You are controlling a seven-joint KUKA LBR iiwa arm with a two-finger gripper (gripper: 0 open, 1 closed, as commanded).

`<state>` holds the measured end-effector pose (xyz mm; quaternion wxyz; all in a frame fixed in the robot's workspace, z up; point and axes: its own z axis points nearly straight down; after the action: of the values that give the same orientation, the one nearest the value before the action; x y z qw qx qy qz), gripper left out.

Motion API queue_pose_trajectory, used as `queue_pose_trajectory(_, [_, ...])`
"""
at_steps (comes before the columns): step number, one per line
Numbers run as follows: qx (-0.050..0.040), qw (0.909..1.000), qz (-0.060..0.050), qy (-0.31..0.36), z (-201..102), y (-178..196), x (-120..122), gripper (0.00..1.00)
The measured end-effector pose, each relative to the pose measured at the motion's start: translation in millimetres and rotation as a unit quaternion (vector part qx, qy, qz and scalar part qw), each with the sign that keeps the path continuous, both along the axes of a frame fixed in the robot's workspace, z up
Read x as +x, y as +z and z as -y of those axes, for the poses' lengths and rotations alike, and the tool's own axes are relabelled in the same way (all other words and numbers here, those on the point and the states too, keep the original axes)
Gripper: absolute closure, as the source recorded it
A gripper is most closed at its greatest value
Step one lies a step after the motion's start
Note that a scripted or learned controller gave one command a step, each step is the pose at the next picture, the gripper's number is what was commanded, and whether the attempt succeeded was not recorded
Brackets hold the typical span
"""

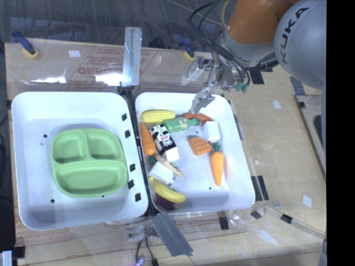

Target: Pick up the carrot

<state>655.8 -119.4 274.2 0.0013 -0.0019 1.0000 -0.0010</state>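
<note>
While the gripper (203, 100) is hanging over the far edge of the right bin (242, 170), the carrot (217, 168) is lying on the bin floor towards its right wall, nearer than the gripper and well apart from it. Its green top is pointing far and its narrow tip is pointing near. Whether the gripper is spread or closed I am not managing to tell at this slant; nothing is showing in it.

Judging by its sheen and even colour, the carrot is looking like a plastic toy: light, stiff and rather slick, so it is likely to roll or squirt out of a poor pinch rather than crush. It is tapering, so a grip near the tip is risking a slide. The thick upper half, just below the green top, is offering the best hold, with the jaws closing across its width.

Bare floor is lying on the carrot's near, left and right sides. The orange cracker (198, 146) is sitting just beside the green top, on its left, so a descent there is needing care. A second long orange piece (147, 139) is lying along the bin's left wall and is looking easy to confuse with the target.
</note>
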Motion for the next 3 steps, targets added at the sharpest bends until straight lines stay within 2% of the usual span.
queue_pose_trajectory(1, [0.0012,0.9985,-0.006,-0.055,68.1,-116.5,-54.3,0.0])
queue_pose_trajectory(2, [0.0009,0.9994,-0.001,-0.035,85.9,-182.6,-128.6,0.0])
queue_pose_trajectory(3, [0.0005,0.9995,0.001,-0.031,84.1,-170.9,-125.6,1.0])
